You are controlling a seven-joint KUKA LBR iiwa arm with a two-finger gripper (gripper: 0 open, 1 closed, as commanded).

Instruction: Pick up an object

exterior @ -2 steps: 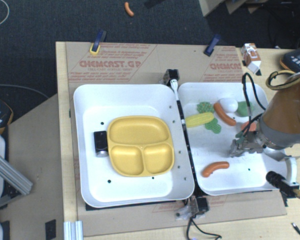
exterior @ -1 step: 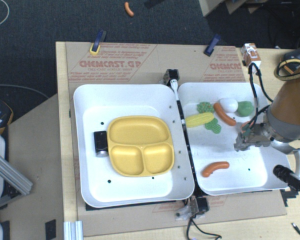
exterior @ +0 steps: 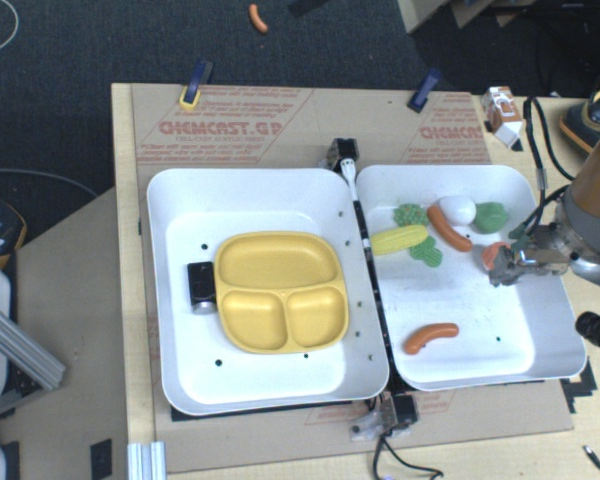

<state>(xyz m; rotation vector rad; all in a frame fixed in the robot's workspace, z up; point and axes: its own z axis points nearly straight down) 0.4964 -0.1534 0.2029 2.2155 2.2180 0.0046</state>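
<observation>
Reaching in from the right, the grey arm [exterior: 592, 203] holds its gripper [exterior: 504, 264] low over the right-hand white bin [exterior: 480, 353], near that bin's right wall; whether it is released or clenched I cannot tell, since its tip is small and dark here; a small orange-red piece [exterior: 491, 256] sits right at the tip, touching or just beside it, I cannot tell which. Left of the gripper, toward the far side of the bin, lie a sausage [exterior: 448, 227], a white egg [exterior: 458, 209], a green piece [exterior: 490, 217], broccoli [exterior: 411, 215] and a yellow corn cob [exterior: 399, 238]; a second sausage [exterior: 430, 337] lies nearer the front, well apart; the left bin [exterior: 180, 368] holds a yellow divided plate [exterior: 278, 290] and a black block [exterior: 201, 283] just beside it.
</observation>
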